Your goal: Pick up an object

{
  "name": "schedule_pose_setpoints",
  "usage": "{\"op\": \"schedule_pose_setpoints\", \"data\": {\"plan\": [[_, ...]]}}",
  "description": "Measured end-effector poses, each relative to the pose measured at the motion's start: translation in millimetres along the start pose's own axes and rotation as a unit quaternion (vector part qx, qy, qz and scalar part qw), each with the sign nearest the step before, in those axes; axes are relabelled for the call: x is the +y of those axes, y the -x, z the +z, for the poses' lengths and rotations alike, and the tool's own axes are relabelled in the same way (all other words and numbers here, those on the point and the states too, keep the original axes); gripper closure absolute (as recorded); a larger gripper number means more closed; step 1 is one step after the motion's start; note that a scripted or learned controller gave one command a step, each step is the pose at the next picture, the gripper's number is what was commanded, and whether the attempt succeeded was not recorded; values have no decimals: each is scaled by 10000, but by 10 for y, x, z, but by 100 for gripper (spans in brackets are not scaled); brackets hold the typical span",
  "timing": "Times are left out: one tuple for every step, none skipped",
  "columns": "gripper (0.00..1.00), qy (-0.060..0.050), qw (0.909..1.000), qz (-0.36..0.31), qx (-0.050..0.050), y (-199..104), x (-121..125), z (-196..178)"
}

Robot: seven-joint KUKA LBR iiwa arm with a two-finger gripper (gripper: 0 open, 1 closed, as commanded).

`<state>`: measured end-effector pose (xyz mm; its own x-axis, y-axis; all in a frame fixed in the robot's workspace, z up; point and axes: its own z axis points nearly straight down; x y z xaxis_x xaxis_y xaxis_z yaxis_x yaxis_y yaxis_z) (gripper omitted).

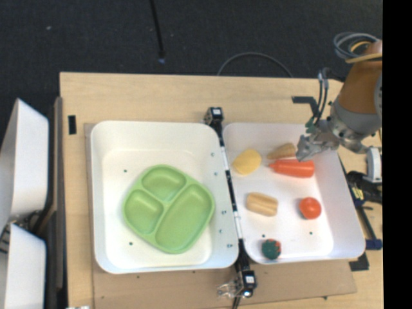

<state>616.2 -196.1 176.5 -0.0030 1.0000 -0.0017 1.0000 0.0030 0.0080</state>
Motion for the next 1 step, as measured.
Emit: {"op": "schedule_pose_setpoints", "data": {"plan": [[100,7,10000,-3,-5,17,10,-658]]}}
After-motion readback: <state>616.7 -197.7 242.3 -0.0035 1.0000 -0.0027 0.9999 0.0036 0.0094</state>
